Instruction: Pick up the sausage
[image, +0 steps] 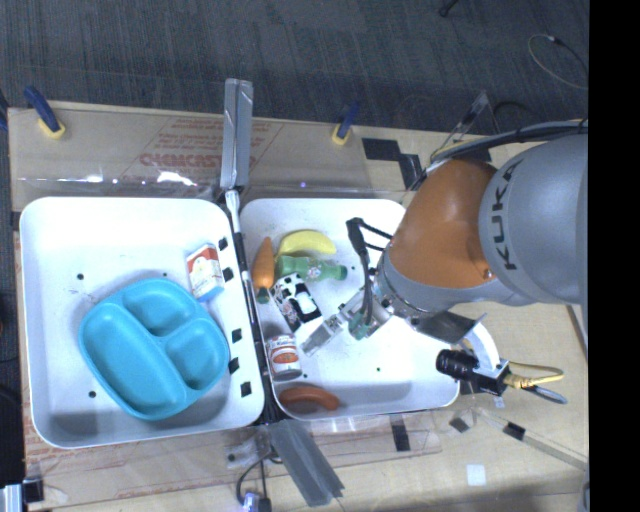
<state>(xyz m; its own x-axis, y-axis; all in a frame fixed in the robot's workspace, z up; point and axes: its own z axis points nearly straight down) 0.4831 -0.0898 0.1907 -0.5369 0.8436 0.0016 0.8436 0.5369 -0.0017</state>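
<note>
Now sausage (309, 399) at right bin's (420, 400) near wall, just below-left of hand (352, 322); hand state unreadable. "KUKA" on arm (505, 235).

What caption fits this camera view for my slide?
Robot arm's pincer hangs over the right bin, away from the sausage at its front edge; a blue tray fills the left bin.

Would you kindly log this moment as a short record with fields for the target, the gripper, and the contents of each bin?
target: reddish-brown sausage, lying at the right white bin's near edge, untouched
gripper: two-finger gripper low over the right bin, above and apart from the sausage
right bin items: yellow banana, orange carrot, green bottle, small red-labelled can
left white bin: blue divided plastic plate, small red-and-white carton
</note>
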